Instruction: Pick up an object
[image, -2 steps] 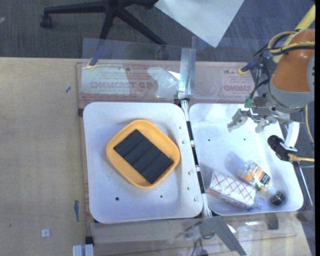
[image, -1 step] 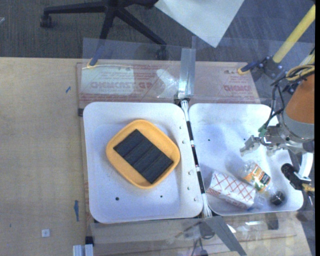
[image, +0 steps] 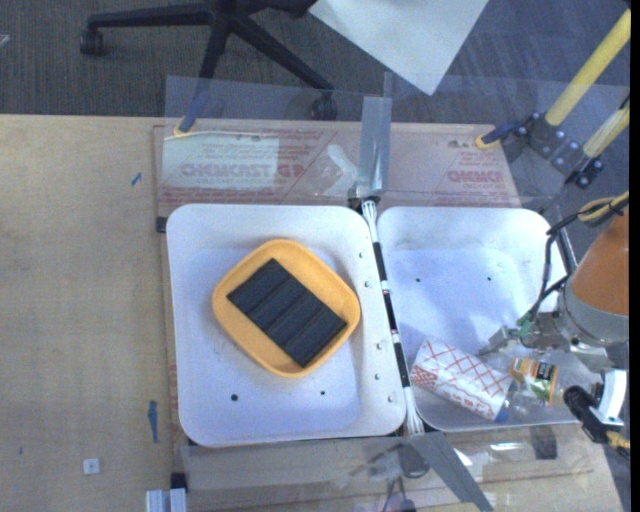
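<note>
Red-and-white checked paper box (image: 458, 376) lies at the near edge of the right white bin (image: 450, 250), just beside the gripper (image: 520, 345). I cannot tell how its jaws stand. Red writing on the clear sheet (image: 235, 165) behind the bins is too blurry to read.

An office chair base (image: 215, 40) stands beyond the bench (image: 70, 300).

Plastic bins, a paper carton, a wooden surface.

Both white bins (image: 200, 300) look like smooth, faintly glossy plastic; the surface (image: 70, 300) is matt, pale wood. The yellow tray (image: 232, 325) seems smooth plastic, its dark ribbed insert (image: 287, 312) matt. The red-checked carton (image: 458, 377) looks like paper; the small can (image: 540, 378) beside it is possibly metal, blurred.
</note>
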